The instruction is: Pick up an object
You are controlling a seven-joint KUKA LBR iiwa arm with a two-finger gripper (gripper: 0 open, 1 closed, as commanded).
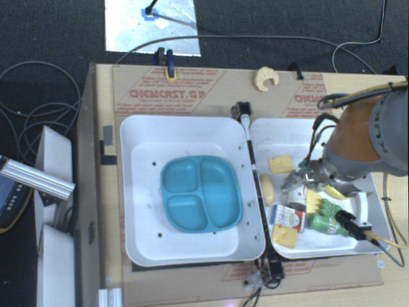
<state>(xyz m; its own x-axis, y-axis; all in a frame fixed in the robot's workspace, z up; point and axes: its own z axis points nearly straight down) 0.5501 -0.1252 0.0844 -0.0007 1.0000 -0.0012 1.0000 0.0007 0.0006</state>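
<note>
Two shallow white bins are sitting side by side on the surface; the left bin [144, 235] is carrying a blue divided plastic plate [200, 194], while the right bin [291, 128] is holding the small toy foods. The gripper [299, 179] is hovering low over that pile, and I cannot tell its state. A pale yellow cheese-like block [280, 164] is lying just beside it toward the left bin, probably the nearest candidate, with a small red-and-white carton [289, 217] nearer the front rim.
</note>
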